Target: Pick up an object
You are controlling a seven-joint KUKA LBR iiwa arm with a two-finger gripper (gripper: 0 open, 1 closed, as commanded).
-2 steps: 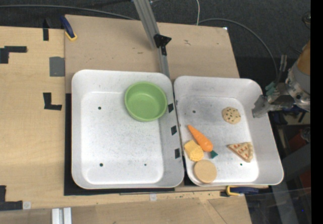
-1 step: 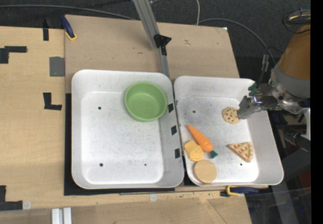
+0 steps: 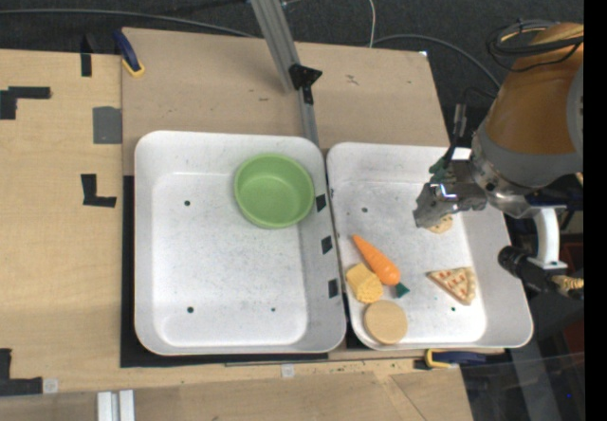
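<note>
In the right bin, tool low over the upper right part, directly above a small tan piece peeking out just beneath the fingertips. Probably the target, lying right under the tool and slightly toward the near edge; too hidden to give a long axis. Cannot tell how wide the tool stands, nor whether anything sits between its tips. Nearer the front: pizza slice, orange carrot angled diagonally, ridged yellow cracker and round biscuit close together. In the left bin, a green bowl, well apart from the tool.
</note>
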